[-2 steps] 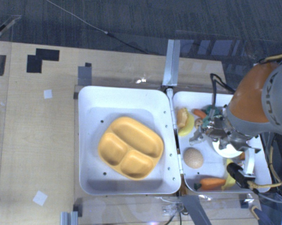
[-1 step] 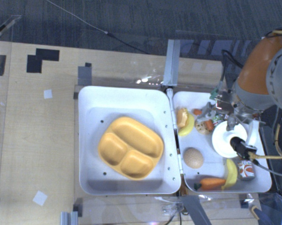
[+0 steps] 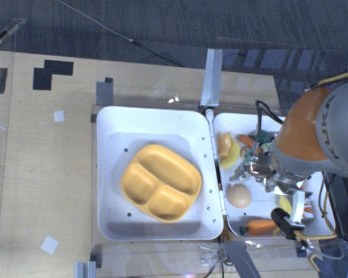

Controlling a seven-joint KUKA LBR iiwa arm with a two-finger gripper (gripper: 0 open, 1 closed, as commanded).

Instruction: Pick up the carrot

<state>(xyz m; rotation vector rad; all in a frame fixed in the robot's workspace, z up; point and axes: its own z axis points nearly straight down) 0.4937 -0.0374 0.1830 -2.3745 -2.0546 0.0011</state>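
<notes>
The carrot (image 3: 262,227), orange with a dark green end pointing left, lies flat along the front wall of the right bin (image 3: 235,220). My gripper (image 3: 254,167) hangs low over the middle of that bin, behind and a little left of the carrot and apart from it. Nothing of the carrot is under the gripper. The grey arm with its orange band (image 3: 302,131) covers the bin's right half.
A beige ball (image 3: 238,196) lies just left of the gripper, and a yellow-orange fruit (image 3: 226,147) sits against the divider. A small orange-red piece with green (image 3: 249,140) lies at the back. The left bin (image 3: 110,162) holds a yellow compartment plate (image 3: 161,181).
</notes>
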